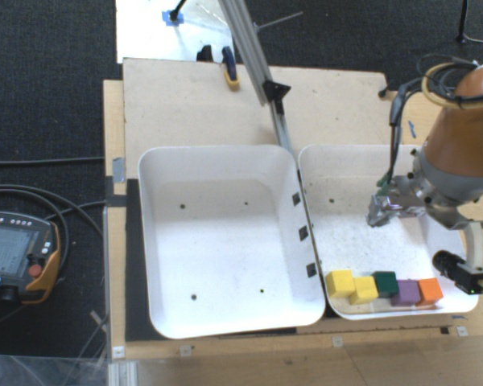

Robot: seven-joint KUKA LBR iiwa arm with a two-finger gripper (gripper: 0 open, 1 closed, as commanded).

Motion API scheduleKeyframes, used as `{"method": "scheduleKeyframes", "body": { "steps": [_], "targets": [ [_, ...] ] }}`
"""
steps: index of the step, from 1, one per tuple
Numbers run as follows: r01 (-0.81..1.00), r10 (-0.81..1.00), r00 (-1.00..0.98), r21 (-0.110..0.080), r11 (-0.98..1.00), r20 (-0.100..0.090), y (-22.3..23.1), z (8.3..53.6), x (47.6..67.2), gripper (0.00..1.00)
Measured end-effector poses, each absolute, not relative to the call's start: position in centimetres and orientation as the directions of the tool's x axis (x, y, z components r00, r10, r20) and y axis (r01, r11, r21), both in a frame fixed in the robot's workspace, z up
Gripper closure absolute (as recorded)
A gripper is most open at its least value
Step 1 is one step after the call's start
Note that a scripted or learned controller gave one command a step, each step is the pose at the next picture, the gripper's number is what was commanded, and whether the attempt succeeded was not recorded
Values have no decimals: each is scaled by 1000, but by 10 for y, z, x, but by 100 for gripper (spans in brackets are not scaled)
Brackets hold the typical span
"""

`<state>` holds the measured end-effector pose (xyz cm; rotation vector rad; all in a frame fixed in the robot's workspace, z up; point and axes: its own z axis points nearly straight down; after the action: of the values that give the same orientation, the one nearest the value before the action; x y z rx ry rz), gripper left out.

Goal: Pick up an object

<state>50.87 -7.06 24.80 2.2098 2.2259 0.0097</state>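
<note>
Wooden bench [225,103] — dark carpet [48,71]

Counts: 2 white bins, left bin [157,240] & right bin [338,163], side by side. 5 blocks in a row at the near edge of the right bin: 2 yellow, one [340,282] & another [365,289], 1 green [385,281], 1 purple [405,292], 1 orange [430,291]. There was 1 arm [460,135] w/ 1 gripper [381,213]. 1 handheld controller [16,254] lay on the floor at left.
</note>
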Motion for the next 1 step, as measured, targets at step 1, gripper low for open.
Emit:
{"method": "scheduleKeyframes", "body": {
  "steps": [1],
  "targets": [
    [1000,1000,-9,8,9,0,-45,265,557,100]
  ]
}}
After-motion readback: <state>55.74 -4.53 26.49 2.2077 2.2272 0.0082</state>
